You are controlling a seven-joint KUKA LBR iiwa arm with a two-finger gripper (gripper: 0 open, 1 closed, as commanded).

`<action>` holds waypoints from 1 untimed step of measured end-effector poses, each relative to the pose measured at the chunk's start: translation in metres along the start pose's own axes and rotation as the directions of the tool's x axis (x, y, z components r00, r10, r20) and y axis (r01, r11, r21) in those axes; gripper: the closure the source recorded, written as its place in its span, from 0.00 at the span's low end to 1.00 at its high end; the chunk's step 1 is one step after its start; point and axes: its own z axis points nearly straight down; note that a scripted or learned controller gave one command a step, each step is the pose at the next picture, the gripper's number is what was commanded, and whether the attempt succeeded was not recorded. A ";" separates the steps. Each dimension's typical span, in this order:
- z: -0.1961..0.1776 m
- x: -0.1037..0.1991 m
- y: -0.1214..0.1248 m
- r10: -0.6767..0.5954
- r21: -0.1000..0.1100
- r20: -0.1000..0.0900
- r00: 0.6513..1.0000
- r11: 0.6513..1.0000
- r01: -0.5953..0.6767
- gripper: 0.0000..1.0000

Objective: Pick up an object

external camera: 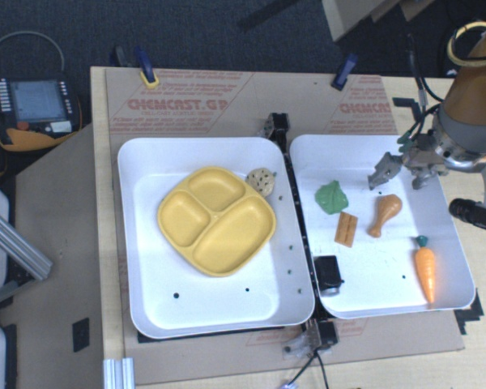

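Two white bins sit side by side on the bench. In the right bin (445, 294) we count four loose items: a green leaf (332, 197), a small brown block (346, 228), a chicken drumstick (385, 213) and a carrot (426, 272) toward the lower right. The left bin (146, 298) carries a yellow divided plate (217, 229), with a cookie (262, 181) touching its upper right rim.

The gripper (405, 168) hangs at the upper right of the frame, above the far part of the right bin, just above the drumstick. Its fingers appear spread apart with nothing between them; no item is held.

We judge the drumstick the nearest candidate. Risks noted: it lies at a slant, so fingers closing across its fat end could squeeze it sideways and out. The block lies just beside its thin end, and a descent off to the left may strike or nudge both. The carrot lies near the bin's right wall, which could obstruct a finger there.
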 end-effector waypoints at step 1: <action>-0.009 0.001 0.003 -0.004 -0.015 0.003 1.000 1.000 0.004 0.00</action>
